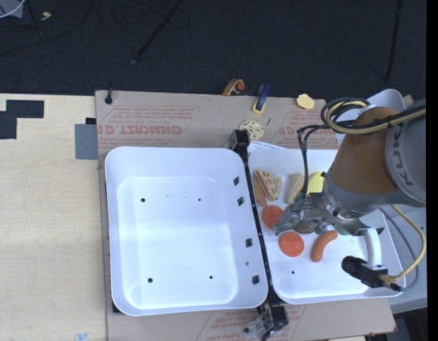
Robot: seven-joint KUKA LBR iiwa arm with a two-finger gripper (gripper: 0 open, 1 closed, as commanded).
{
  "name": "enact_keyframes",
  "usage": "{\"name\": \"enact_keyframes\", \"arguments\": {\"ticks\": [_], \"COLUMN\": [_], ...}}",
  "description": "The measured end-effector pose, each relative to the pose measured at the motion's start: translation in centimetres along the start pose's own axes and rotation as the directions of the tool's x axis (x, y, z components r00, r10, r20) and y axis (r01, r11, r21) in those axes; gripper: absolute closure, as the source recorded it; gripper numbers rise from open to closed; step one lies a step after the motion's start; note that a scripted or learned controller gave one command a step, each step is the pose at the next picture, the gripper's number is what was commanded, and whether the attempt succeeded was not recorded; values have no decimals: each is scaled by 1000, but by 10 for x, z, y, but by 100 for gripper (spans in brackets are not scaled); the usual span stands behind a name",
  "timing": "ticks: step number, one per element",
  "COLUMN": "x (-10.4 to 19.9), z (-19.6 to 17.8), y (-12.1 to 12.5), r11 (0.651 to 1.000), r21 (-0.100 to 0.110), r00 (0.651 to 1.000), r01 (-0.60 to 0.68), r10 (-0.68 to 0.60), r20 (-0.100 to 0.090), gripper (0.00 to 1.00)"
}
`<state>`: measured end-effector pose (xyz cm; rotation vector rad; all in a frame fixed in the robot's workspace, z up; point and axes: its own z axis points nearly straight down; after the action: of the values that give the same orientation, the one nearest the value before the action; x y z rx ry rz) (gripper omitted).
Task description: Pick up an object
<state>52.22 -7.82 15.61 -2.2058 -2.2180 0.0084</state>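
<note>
Hand (293,221) low in right bin (325,290), beside red disc (291,244) (grip unreadable)

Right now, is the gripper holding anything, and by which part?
Cannot be told. The gripper is low in the right bin among the food pieces; no item visibly sits between its fingers.

Grey arm (407,155), orange wrist band (364,158), looped black and yellow cables (346,112)

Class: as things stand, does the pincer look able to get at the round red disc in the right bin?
Probably yes: the round red disc lies uncovered just below the pincer, nothing on top.
</note>
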Motion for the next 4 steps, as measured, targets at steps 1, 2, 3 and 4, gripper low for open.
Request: {"name": "enact_keyframes", "arguments": {"ticks": [1, 2, 3, 4], "x": [-15, -16, -14, 46], "z": [69, 52, 18, -34], "y": [56, 57, -2, 9], "r11": [1000, 1000, 1000, 1000], "r21": [-14, -22, -7, -15], "r00": [1000, 1000, 1000, 1000], "r01": [-3, -8, -7, 1], "r10": [3, 9, 7, -1], "r20": [7, 7, 4, 4], "gripper": [0, 100, 100, 100]}}
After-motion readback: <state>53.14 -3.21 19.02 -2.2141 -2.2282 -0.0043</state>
